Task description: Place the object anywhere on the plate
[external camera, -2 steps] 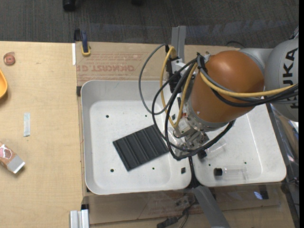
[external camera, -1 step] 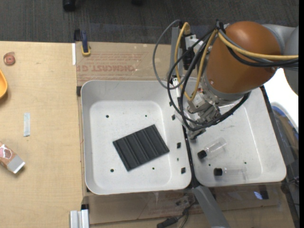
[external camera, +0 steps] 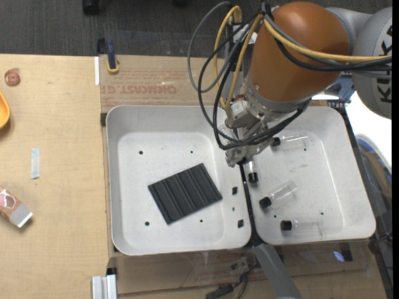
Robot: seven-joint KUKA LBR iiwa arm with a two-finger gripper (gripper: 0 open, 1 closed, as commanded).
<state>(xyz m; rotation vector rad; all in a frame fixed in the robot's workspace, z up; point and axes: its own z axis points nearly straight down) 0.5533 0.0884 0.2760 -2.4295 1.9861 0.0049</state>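
Observation:
A black ridged plate (external camera: 185, 192) lies flat in the left bin (external camera: 124, 167), turned at a slant. My gripper (external camera: 244, 159) hangs under the orange wrist, over the divider between the two bins. It is shut on a small clear vial with a black cap (external camera: 251, 172), which points down from it, cap lowest, above the divider. The vial is to the right of the plate and apart from it. The wrist and its cables hide most of the gripper's upper part.
The right bin (external camera: 336, 185) holds three more clear black-capped vials: one (external camera: 278, 195) at the middle, one (external camera: 296, 224) near the front and one (external camera: 290, 141) at the back. Yellow and black cables (external camera: 215, 55) loop above the left bin's back right corner.

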